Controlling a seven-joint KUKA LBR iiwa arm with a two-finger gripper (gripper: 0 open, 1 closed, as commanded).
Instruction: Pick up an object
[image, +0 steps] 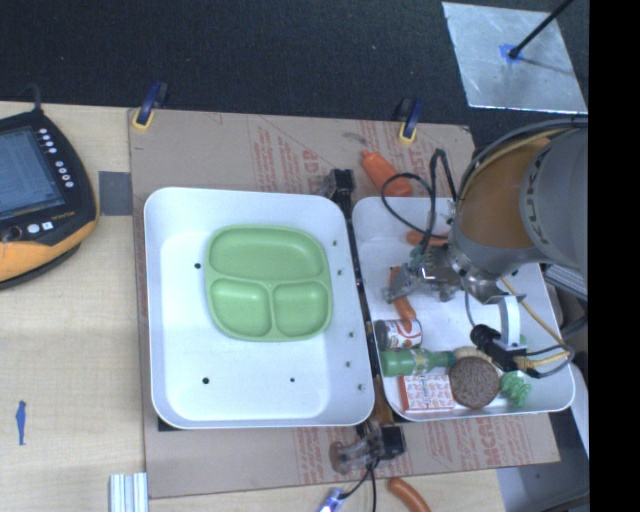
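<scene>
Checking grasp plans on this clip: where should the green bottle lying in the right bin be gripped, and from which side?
Probably across the green bottle's body near its middle, descending from above. It lies on its side along the bin floor, with a red-and-white can above and a flat packet below crowding its flanks.

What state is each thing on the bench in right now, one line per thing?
Green divided plate: flat in the left bin, right way up.
Bottle with green cap: lying on its side in the right bin.
Brown round disc: lying flat, near the right bin's front edge.
Gripper: low over the right bin; grasp cannot be judged.
Handheld controller: resting on the bench, screen up.
</scene>
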